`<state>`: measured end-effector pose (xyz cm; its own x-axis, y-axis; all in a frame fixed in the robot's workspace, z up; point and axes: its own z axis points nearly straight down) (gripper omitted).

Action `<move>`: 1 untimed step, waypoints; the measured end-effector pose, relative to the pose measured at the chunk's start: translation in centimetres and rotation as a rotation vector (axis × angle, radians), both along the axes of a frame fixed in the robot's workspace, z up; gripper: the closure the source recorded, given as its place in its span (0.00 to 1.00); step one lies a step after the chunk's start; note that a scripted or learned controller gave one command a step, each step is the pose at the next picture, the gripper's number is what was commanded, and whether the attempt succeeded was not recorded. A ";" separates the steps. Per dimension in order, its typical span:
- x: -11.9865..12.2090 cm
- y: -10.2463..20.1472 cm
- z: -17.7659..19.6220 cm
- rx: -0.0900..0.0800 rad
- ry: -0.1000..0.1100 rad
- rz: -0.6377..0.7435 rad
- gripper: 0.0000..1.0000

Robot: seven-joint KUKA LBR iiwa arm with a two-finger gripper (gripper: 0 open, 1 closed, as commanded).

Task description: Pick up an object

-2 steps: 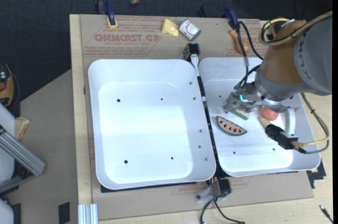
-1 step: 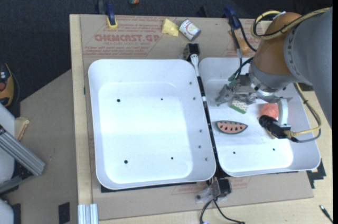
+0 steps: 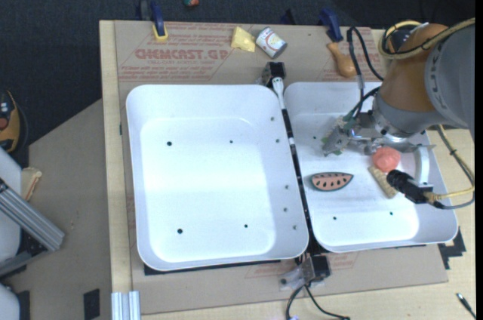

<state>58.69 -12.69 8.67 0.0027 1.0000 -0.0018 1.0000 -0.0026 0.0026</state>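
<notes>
Watermelon slice [image 3: 332, 181] lies just below the fingers [image 3: 333, 143], whose state is unclear.

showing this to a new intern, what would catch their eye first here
The grey and orange arm reaching in from the right over the right bin, its hand low inside it. Next, the watermelon slice near that bin's middle and a pink ball beside the arm. The left bin draws the eye as a big white blank.
</notes>
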 end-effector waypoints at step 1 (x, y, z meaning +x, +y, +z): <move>-5.3 -7.4 9.1 -0.005 -0.005 -0.006 0.00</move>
